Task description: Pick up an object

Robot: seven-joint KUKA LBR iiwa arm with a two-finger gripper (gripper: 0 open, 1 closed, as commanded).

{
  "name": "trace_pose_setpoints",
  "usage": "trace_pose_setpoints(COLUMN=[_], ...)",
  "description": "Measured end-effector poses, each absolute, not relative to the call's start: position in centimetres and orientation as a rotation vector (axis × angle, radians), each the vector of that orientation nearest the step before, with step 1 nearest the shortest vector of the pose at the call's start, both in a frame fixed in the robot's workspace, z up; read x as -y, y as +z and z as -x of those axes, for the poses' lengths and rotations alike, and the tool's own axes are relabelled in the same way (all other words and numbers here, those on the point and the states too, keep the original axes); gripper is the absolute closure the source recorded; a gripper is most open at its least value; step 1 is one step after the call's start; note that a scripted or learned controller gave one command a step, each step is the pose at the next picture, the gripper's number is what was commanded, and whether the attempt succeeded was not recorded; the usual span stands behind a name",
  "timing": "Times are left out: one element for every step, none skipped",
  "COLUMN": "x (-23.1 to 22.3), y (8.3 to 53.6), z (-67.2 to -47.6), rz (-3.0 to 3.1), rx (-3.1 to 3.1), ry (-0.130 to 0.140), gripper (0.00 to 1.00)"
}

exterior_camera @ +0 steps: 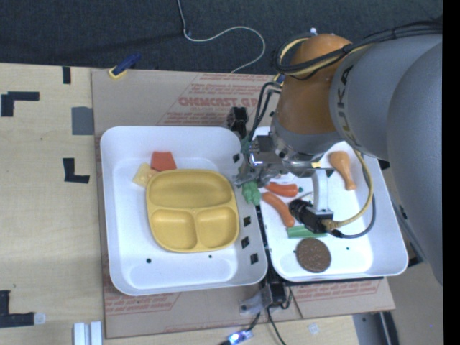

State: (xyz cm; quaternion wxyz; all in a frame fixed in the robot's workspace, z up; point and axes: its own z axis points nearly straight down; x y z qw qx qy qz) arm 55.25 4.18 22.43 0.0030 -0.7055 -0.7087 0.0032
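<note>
Whether the tool (253,165) is open or closed cannot be told; it should be lowered squarely over 1 piece, the green piece (250,192) just left of the orange carrot (277,205), before closing.

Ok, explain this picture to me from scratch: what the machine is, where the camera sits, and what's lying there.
One camera looks down at a slant on a bench with two shallow white bins. The big grey and orange shape is a robot arm reaching in from the right; its gripper sits low over the seam between the bins, and I cannot tell whether it holds anything. The left bin holds a yellow divided plate, a red block and a pale yellow piece. The right bin holds toy food: two carrots, a drumstick, a brown cookie and green bits.
</note>
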Motion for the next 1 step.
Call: trace_pose_setpoints(x=[-5.47], y=[21.49], z=[-56.24], rz=[2.215], rx=[2.222], ry=[0.010], gripper=[1.00])
